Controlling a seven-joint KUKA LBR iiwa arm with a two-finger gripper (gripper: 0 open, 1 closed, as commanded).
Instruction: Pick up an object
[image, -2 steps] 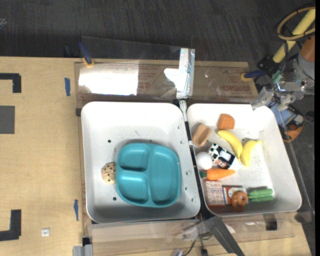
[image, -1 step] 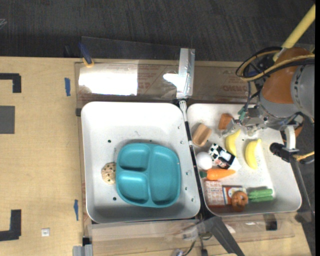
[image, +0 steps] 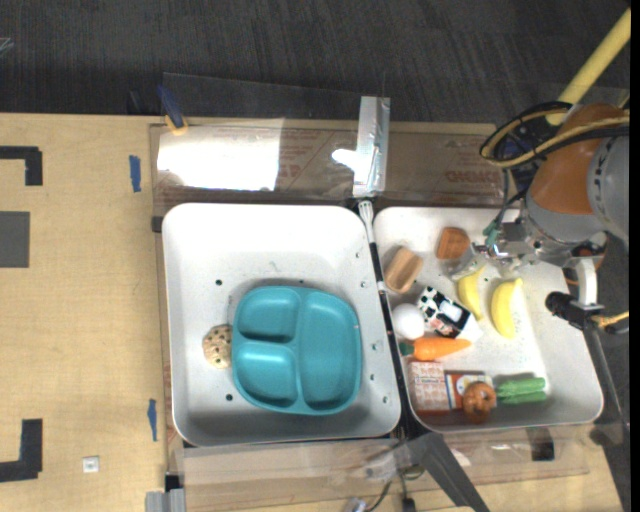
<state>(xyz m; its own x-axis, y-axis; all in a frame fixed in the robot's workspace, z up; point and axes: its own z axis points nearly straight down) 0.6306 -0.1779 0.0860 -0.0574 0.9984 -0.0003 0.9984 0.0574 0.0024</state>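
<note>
My gripper (image: 503, 250) hangs over the far right part of the right bin (image: 570, 400), under the grey arm with its orange band (image: 560, 180). Just below it lie two yellow bananas (image: 506, 305), one small and one larger. An orange-red round toy (image: 453, 243) sits to the gripper's left. Further left are a tan bread piece (image: 402, 267), a black-and-white cow-patterned item (image: 441, 310), a white egg (image: 407, 322) and a carrot (image: 441, 348). I see nothing between the gripper and the toys that it holds.
Near the right bin's front edge are a printed box (image: 428, 387), a small orange fruit (image: 479, 398) and a green item (image: 520, 388). The left bin (image: 200, 250) holds a teal divided plate (image: 298, 347) and a cookie (image: 217, 346). Cables loop by the arm.
</note>
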